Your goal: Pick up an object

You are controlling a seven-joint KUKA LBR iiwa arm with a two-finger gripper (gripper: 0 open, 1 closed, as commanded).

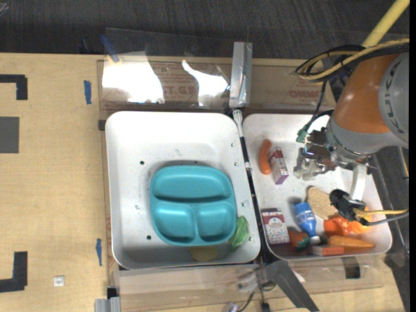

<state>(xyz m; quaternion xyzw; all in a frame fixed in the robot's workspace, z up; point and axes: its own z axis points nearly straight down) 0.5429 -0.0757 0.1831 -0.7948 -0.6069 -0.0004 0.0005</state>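
OK, status: hand [311,164] is down in the right bin [292,125], mid-bin toward the far side, arm coming in from the right. Can't tell if the hand is spread or pressed together, and nothing is visibly held.

Pickable items are all loose in the right bin:
- small pink-and-white carton [279,165] just left of the hand, apart from it
- orange sausage [265,156] next to that carton, on its left
- tan slice [320,200] just near of the hand
- blue bottle [304,218] tilted, against the slice's left edge
- red-and-white carton [275,226] at the near-left corner
- orange carrot [351,242] lying along the near wall, among small red and orange bits too cluttered to name

Left bin [169,132] holds a teal divided plate [192,203], with a green item [240,231] at its near-right corner. Both bins sit side by side on the worktop [45,174].
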